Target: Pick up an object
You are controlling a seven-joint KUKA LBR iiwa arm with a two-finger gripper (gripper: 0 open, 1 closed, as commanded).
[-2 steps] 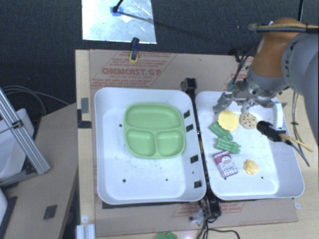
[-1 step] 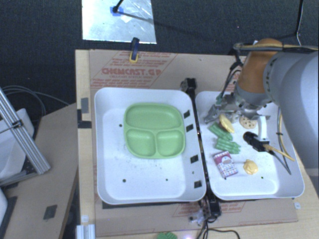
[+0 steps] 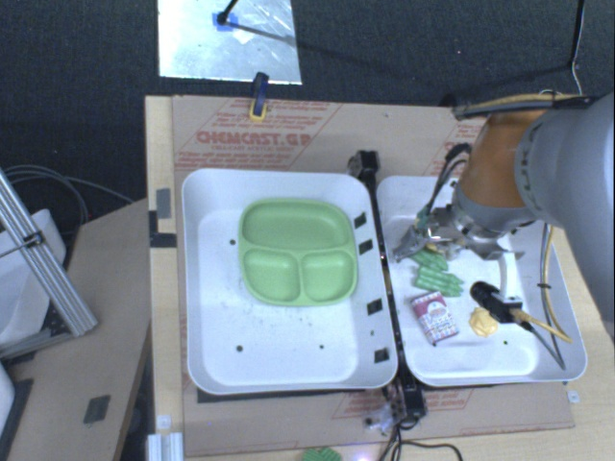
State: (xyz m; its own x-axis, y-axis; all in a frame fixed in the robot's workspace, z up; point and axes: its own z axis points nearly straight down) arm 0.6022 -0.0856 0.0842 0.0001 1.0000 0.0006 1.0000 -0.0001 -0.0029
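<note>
Two white bins sit side by side on the worktop (image 3: 240,128); the left bin (image 3: 207,286) holds a green tray (image 3: 296,251). In the right bin (image 3: 538,353), the gripper (image 3: 415,241) hangs just above a green toy (image 3: 437,279), jaws perhaps slightly apart, though I cannot tell, with a red packet (image 3: 435,316) nearer.

Fixed above the bench (image 3: 288,123), looking down at a slant. Both white bins (image 3: 207,286) in frame.

**Arm bent low, wrist turned down**

The grey arm (image 3: 567,161) reaches in from the right, its orange band (image 3: 492,166) just above the wrist. Below the band the gripper (image 3: 415,243) points down and leftward, fingertips close together.
</note>
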